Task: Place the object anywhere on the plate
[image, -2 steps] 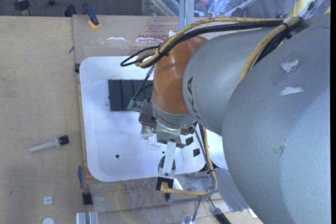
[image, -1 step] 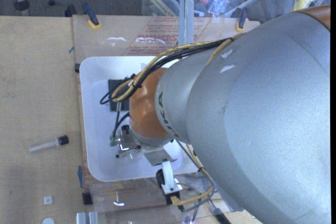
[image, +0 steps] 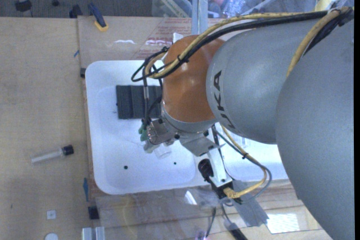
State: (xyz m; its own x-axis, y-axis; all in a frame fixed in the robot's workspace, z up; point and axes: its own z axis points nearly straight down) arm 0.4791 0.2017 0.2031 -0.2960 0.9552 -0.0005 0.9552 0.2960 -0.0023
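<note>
"KUKA" lettering on arm (image: 264, 87)

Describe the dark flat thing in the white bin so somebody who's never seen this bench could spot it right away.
Find the white bin on the left, under the big grey arm with its orange band. In the bin's upper half, just left of the orange band, lies a black rectangular plate. It is the one large dark flat shape on the white floor; everything else dark there is tiny specks.

Your grey arm (image: 270, 81) is reaching in from the right, its orange band (image: 188, 84) bending downward, and the gripper (image: 153, 140) is hanging low beneath the wrist.
</note>
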